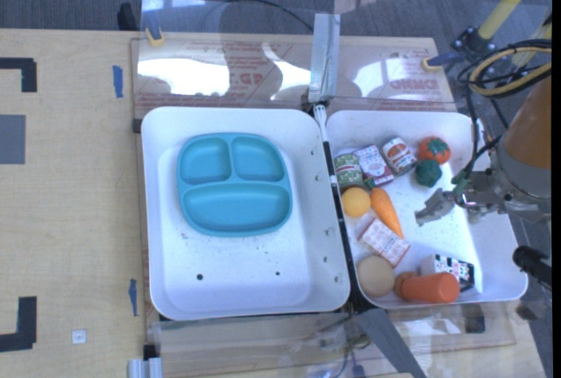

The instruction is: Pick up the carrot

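carrot (386, 210) wedged between yellow ball (356, 202) and wafer pack (384, 242) | end effector (436, 208) right of carrot, spread, empty | risk: fingers catch neighbours, carrot rolls

Gripper (436, 208) low, fingers maybe apart.

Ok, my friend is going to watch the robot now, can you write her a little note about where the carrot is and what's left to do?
Tool: over the right bin, to the right of the toys, holding nothing; I can't tell whether it is open or shut.
Carrot: lying in the right bin, beside the yellow ball and above the pink packet.
Blue divided plate: in the left bin.
Done: nothing, carrot not picked up.
Left: reach the carrot, grasp it, lift it.
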Robot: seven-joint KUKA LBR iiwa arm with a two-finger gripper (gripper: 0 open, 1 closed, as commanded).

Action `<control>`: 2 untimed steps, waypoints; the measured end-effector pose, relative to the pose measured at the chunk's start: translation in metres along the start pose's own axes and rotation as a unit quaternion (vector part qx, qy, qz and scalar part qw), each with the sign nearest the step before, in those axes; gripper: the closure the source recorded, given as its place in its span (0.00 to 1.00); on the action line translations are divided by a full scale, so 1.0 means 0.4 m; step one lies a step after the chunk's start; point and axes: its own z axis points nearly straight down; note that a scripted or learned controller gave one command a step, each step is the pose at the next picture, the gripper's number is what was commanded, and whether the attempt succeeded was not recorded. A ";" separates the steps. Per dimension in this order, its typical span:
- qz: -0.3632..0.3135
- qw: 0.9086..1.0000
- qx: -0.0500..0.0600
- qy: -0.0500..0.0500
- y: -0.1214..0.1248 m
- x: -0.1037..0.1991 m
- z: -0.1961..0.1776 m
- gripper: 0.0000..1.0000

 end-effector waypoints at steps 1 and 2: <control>-0.043 0.999 -0.001 -0.001 0.135 0.069 0.177 0.00; -0.111 0.994 -0.008 0.001 0.143 0.083 0.254 0.00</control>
